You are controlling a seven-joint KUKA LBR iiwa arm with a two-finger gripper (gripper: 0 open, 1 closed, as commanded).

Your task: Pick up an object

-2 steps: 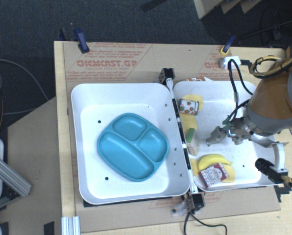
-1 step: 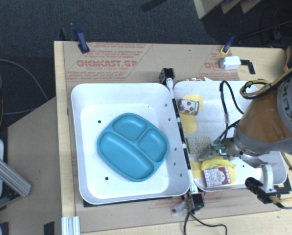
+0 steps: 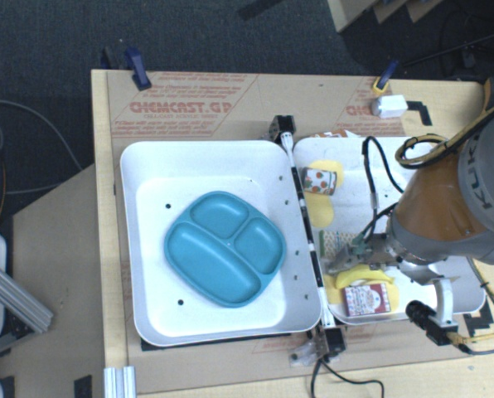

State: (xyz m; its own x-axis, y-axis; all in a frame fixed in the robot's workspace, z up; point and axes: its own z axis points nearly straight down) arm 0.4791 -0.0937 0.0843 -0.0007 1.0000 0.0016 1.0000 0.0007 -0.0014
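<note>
— Looking down at the bench [image 3: 181, 106], what do you see?

— Two white bins sit side by side. The left bin [image 3: 147, 181] has a blue plate [image 3: 224, 247] in it. The plate has three parts, and it lies flat in the middle of the bin.

— And the other bin?

— The right bin [image 3: 346, 149] has small things in it. Near the top there is a little cup [image 3: 320, 179] with red spots and a yellow rim, lying on its side. Just below it is a pale yellow thing [image 3: 320, 211]. Lower down there is a banana [image 3: 359, 275], and a red and white box [image 3: 366, 299] sits just beside it, at the bottom of the bin.

— Where is the robot arm?

— The arm [image 3: 446, 206] comes in from the right. It is grey with an orange band, and it hangs over the right bin.

— And the gripper?

— The gripper [image 3: 351, 255] is low in the right bin, right above the banana and near a speckled patch [image 3: 336, 240].

— Is it holding anything?

— I cannot tell. The grey metal bits are all bunched up there, and I can't see how wide it is or if anything is in it.

— Anything else?

— Black cables [image 3: 380, 168] loop over the right bin.
</note>
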